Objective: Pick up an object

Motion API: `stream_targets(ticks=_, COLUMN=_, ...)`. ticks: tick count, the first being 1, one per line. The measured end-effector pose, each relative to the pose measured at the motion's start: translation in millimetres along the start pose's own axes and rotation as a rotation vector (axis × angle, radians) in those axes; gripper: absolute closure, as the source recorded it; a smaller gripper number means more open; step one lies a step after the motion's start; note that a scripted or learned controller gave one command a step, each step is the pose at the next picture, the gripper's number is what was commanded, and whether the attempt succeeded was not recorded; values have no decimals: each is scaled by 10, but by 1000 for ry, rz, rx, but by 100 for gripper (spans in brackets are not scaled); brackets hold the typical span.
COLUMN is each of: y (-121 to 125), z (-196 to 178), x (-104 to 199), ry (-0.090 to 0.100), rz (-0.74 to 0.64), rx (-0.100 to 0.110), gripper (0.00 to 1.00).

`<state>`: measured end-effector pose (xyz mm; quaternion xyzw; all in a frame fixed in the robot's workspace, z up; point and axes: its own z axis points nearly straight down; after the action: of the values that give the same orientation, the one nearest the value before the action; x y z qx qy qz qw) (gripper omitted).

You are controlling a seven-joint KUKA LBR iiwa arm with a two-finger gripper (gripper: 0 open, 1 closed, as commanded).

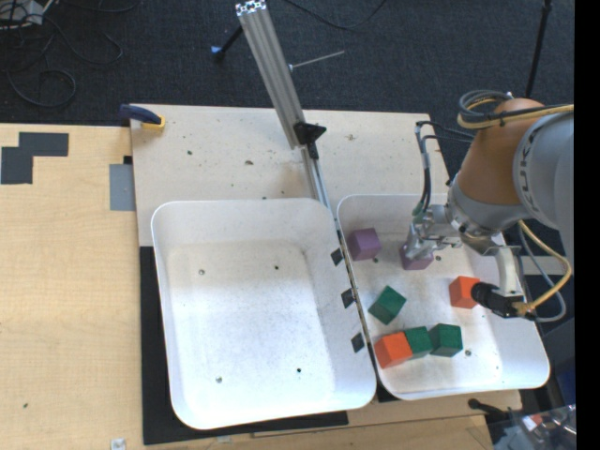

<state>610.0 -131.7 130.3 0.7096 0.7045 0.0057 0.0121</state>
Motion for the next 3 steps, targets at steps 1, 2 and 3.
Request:
stream_targets(ticks=1, y=-27, z=-623, x=-30, ry=9, rz=-5, rx=22, gripper=100)
stream_targets(ticks=2, y=-1, z=-1244, x=-109, ry=8, rz=-7, rx=21, gripper=100)
stream_targets(ticks=3, y=14, z=-1608, x=-126, ry=8, rz=-9, rx=23, gripper=100)
